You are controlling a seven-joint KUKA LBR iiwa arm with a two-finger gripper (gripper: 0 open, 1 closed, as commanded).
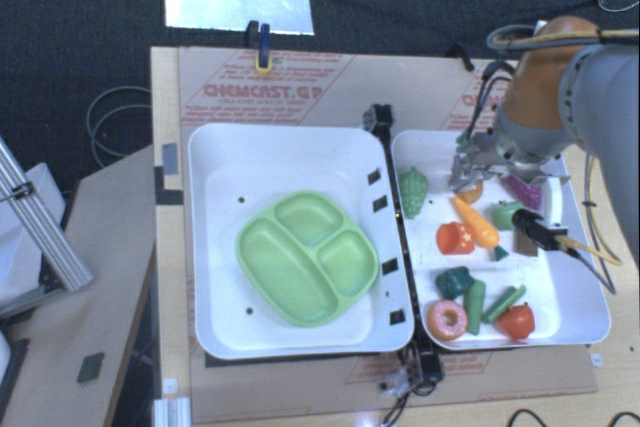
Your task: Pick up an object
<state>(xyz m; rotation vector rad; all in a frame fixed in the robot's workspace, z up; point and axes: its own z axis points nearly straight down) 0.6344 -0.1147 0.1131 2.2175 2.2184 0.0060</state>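
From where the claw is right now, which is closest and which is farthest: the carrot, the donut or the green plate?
Seen from the camera above, with the claw at the back of the right bin:
1. Carrot, just in front of the claw, mid-bin.
2. Donut, at the near edge of the same bin.
3. Green plate, over in the left bin.

toy food lies scattered in the right bin (590, 310) — an orange carrot (476, 221) lying aslant mid-bin, a red tomato (455, 238) touching it. near the front edge sit a pink donut (447, 318) and a red pepper (517, 320).
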